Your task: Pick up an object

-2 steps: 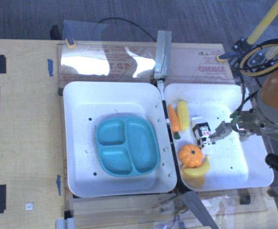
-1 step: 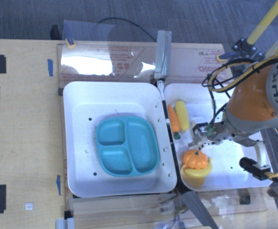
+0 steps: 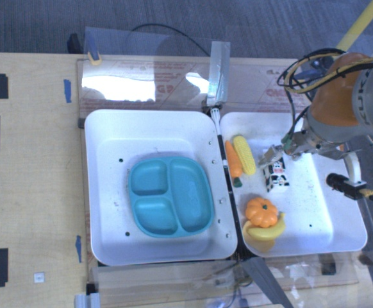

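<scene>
Gripper (image 3: pixel 273 156) hangs low in the right bin (image 3: pixel 347 233), just above a black-and-white toy (image 3: pixel 277 174). Whether its claw is spread or closed cannot be told; the view is too coarse. Corn (image 3: pixel 244 154) lies near.

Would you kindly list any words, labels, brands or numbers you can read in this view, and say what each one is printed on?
Nothing here can be read with confidence.
Clear panel behind the bins: faint reddish printed lines, too blurred to read.
Small black-and-white toy in the right bin: markings only, no legible text.
Blue divided plate and corn: no writing visible.
</scene>
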### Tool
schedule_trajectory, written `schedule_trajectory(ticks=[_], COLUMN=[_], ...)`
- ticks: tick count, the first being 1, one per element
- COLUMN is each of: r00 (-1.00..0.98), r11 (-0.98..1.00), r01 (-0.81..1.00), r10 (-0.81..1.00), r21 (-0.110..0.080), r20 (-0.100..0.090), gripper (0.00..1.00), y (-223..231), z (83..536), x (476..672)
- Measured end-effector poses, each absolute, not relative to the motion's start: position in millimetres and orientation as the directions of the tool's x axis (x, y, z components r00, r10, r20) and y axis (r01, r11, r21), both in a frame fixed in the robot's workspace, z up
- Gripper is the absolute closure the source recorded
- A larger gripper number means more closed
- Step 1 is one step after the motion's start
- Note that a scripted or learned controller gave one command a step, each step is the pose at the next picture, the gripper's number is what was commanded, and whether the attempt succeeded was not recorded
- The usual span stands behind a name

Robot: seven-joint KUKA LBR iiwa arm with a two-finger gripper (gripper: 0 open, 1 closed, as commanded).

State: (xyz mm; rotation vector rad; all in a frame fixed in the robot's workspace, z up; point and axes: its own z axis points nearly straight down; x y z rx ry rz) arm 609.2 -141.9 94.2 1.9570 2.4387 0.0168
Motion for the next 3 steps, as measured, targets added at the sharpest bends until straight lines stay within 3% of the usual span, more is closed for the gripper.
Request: schedule_trajectory(ticks=[1,2,3], r00=[-0.221,-0.219,-0.249], r11=[0.221,0.219,0.249], r01=[0.975,0.976,0.968], r10=[0.975,0.976,0.968], r21=[0.011,0.012,0.013], r20=[-0.005,-0.005,-0.003], gripper=[0.00,1.00,1.00], y=[-131,-132,-81], z=[91,100,208], x=[610.3,610.0,647.1])
